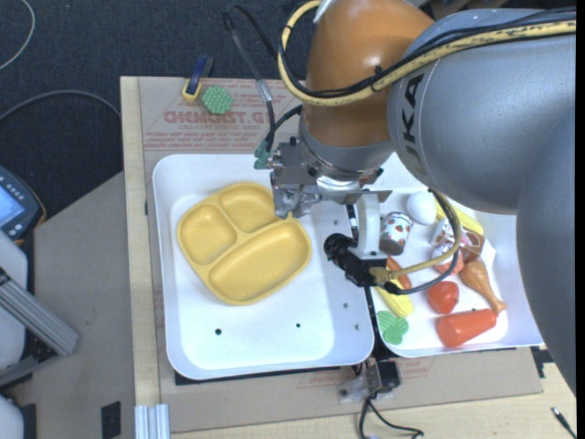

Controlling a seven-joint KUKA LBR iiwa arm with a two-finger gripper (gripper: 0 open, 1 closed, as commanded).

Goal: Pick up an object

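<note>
Camera view looks down on the desk (137, 245), where we see two white bins side by side; the left bin (265, 337) holds one yellow divided tray (242, 242), lying flat at centre-left, while the right bin (512, 332) at lower right keeps the toy foods heaped together, likely as a pick pile; we count one tomato (443, 295), one carrot (464, 326), one egg (421, 208) and one corn cob (394, 326), others too tangled to count; the tool (291, 195) hangs at the tray's upper right edge, and we cannot tell its state.
</note>
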